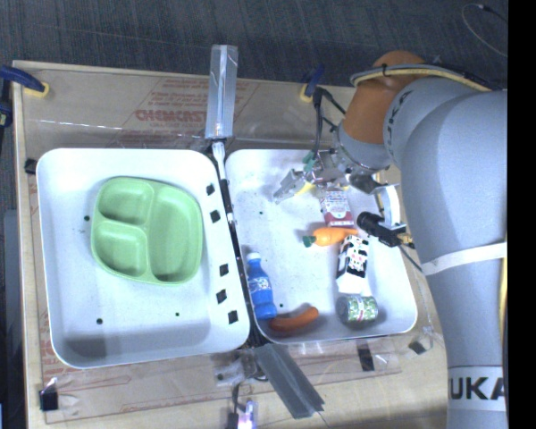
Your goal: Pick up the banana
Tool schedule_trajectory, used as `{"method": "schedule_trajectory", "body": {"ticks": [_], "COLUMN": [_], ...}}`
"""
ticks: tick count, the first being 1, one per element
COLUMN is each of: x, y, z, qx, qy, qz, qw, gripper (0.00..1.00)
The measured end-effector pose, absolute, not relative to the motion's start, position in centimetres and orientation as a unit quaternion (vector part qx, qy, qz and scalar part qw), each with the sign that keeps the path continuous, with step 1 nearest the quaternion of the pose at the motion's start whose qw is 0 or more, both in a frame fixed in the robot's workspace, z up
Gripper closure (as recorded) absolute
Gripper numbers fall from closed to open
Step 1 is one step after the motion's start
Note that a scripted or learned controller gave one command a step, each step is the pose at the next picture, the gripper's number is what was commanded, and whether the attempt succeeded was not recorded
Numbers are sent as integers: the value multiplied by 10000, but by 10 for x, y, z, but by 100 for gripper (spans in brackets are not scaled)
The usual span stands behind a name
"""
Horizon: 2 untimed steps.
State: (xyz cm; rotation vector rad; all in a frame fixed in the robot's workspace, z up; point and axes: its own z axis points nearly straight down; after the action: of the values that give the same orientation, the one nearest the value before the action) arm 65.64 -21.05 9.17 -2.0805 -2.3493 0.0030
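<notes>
From the camera view, the grey arm (447, 195) reached in from the right, its orange band (371, 110) above the wrist, bent down over the far part of the right bin (250, 239). The end effector (295, 183) sat low near that bin's far wall, metallic fingers pointing leftward; whether it was released or clenched could not be told. A small yellow patch beside the wrist (324, 176) may have been the banana, mostly hidden by the arm, so its shape and position could not be made out clearly.

The wooden tabletop (116, 96) carried both white bins side by side. The left bin (62, 311) held a green divided plate (147, 231). The right bin held a blue bottle (260, 286), a sausage (293, 320), a carrot (330, 236), a red-labelled packet (336, 206), a black-and-white carton (354, 266) and a green can (358, 309).
</notes>
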Motion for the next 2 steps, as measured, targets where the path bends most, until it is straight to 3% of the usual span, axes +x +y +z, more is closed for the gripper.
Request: {"method": "schedule_trajectory", "body": {"ticks": [2], "x": [657], "y": [-209], "z": [106], "qx": [-6582], "qy": [-7529], "qz": [0], "qw": [-5], "gripper": [0]}}
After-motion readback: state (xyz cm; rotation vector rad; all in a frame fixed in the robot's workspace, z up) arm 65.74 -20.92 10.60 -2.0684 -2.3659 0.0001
